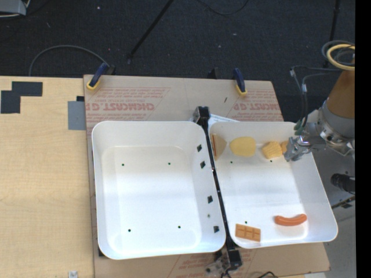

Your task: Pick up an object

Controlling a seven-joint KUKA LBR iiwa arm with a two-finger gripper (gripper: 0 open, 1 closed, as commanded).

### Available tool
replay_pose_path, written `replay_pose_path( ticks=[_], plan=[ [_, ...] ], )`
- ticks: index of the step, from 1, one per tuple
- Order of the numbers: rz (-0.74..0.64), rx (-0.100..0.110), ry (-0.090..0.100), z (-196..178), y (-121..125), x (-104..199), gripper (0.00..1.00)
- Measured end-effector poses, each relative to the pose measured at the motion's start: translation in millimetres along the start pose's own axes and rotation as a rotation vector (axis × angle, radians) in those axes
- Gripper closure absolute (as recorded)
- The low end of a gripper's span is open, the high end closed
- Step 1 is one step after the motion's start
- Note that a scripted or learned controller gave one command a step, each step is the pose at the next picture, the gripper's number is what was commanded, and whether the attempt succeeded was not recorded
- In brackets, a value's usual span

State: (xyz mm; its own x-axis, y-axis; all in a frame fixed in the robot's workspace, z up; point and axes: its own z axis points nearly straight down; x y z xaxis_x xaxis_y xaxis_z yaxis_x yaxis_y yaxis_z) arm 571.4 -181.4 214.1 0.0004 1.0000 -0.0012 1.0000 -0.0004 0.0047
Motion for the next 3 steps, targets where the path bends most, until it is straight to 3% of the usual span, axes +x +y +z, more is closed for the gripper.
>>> replay_pose_path(
  ticks=[1, 2, 3],
  plan=[
    [0.000, 0.003, 0.001, -27.5, 0.4, -0.5, 1.00],
    [-0.005, 0.005, 0.002, -26.6, 9.5, 60.3, 1.00],
    [-0.003, 0.005, 0.001, -27.1, 8.1, 102.9, 1.00]
  ],
)
